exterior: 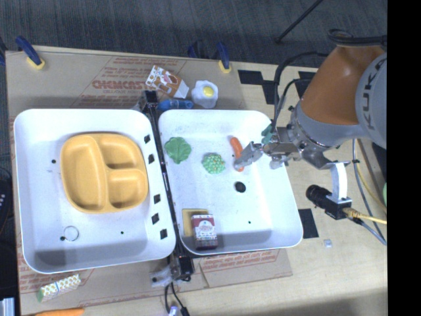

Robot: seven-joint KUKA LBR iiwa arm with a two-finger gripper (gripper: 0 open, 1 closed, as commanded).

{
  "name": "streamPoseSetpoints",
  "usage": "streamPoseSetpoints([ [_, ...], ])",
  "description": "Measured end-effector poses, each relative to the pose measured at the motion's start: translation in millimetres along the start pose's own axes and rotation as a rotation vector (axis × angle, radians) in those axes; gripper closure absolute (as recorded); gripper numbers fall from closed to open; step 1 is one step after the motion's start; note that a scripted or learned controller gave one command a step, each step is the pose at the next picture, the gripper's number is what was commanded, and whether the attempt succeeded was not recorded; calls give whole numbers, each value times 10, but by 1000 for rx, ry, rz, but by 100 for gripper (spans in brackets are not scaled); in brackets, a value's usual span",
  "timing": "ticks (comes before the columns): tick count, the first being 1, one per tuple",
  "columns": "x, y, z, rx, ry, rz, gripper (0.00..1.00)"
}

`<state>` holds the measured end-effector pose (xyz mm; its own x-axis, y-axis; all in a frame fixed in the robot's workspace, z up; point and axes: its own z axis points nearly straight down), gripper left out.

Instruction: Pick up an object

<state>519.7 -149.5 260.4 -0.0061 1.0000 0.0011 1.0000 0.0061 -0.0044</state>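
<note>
1. Cardboard-covered worktop (217, 268) carried two white bins
2. End effector (245, 157) hovered with an orange carrot (235, 145) touching its tip; finger state could not be told
3. Judged best: descend centred, straddling the carrot, before closing

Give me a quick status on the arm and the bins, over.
Gripper low in the right bin, right beside the orange carrot. Nothing seen between its fingers. Green leaf, green ball and small box lie apart, nothing blocking.
</note>
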Motion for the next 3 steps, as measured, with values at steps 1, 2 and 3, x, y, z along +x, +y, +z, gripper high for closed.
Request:
streamPoseSetpoints([
  [1, -412, 764, 1087, 0, -1, 304, 0],
  [2, -383, 974, 1585, -15, -9, -208, 0],
  [3, -386, 995, 1468, -22, -13, -211, 100],
])
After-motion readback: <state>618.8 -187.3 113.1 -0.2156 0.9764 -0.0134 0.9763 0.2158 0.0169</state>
